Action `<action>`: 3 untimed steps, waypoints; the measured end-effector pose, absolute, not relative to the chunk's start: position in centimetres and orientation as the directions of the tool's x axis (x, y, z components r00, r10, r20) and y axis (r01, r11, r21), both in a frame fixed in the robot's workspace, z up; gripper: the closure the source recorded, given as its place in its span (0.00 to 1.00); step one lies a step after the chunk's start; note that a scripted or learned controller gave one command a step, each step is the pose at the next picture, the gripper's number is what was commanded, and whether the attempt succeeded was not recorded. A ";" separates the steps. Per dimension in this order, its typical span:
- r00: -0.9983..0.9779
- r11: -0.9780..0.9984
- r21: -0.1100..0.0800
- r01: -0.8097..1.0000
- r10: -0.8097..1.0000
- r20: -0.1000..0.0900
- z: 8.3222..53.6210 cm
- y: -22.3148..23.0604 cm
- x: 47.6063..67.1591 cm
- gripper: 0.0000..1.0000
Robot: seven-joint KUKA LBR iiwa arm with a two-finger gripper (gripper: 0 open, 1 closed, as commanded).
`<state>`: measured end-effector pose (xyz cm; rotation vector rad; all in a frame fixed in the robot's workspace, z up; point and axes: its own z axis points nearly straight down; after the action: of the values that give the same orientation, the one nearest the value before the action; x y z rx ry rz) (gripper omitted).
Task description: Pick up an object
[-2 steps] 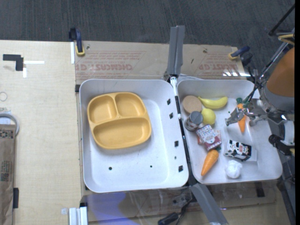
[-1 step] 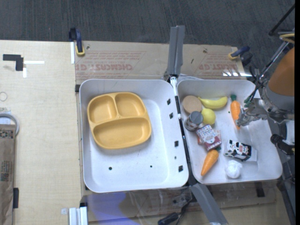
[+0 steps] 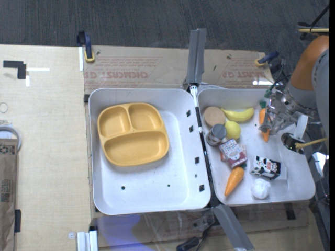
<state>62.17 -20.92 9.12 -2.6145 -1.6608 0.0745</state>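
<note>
Pincer [image 3: 268, 125] low at the right bin's far right side, by a small orange piece

Its metal fingers hang over a small orange piece [image 3: 263, 120] near the right bin [image 3: 293, 190] wall, and I cannot tell if they are apart or together, or if the piece is between them. The danger, as I judge it, is a miss: the piece is thin and lies near the wall, so the fingers may hit the rim or push it aside. The banana [image 3: 238, 114] is just beside it, then the yellow ball [image 3: 233, 130], the round brown thing [image 3: 213, 116], the red packet [image 3: 232, 151], the carrot [image 3: 234, 180], the black and white box [image 3: 266, 168] and the white ball [image 3: 260, 190]; a wide sweep can knock them. A yellow plate [image 3: 134, 134] lies in the left bin [image 3: 157, 192], well apart.
</note>
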 end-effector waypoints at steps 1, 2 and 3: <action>0.378 -0.378 -0.002 0.926 0.926 -0.002 20.2 -17.8 58.4 1.00; 0.573 -0.573 -0.003 0.820 0.820 -0.004 22.0 -17.6 63.5 1.00; 0.570 -0.570 -0.005 0.822 0.822 -0.006 22.8 -17.5 63.5 1.00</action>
<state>63.50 -17.49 22.80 -2.7822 -1.4565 0.0123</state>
